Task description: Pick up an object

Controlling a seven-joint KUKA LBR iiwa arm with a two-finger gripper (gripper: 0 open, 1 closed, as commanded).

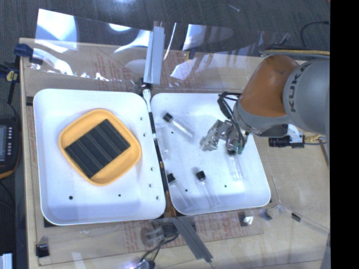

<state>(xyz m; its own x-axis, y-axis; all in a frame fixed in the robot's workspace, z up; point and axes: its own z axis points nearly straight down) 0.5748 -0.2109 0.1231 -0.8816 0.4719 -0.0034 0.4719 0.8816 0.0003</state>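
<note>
A yellow pad with a black ribbed top (pixel 100 145) lies in the left bin (pixel 45 195). The right bin (pixel 255 192) holds several small clear vials with black caps: one at the upper left (pixel 176 124), one near the front (pixel 203 184), and a small one by the divider (pixel 170 179). Another clear tube (pixel 235 167) lies at the right, just below the wrist. My gripper (pixel 212 140) hangs low over the middle of the right bin, between the upper-left vial and the right-hand tube. I see nothing held in it.
The grey arm with its orange band (pixel 269 88) reaches in over the right bin's far right corner. A metal bar (pixel 152 55) stands behind the seam between the bins. Cables and clear plastic sheeting lie along the bench's back edge.
</note>
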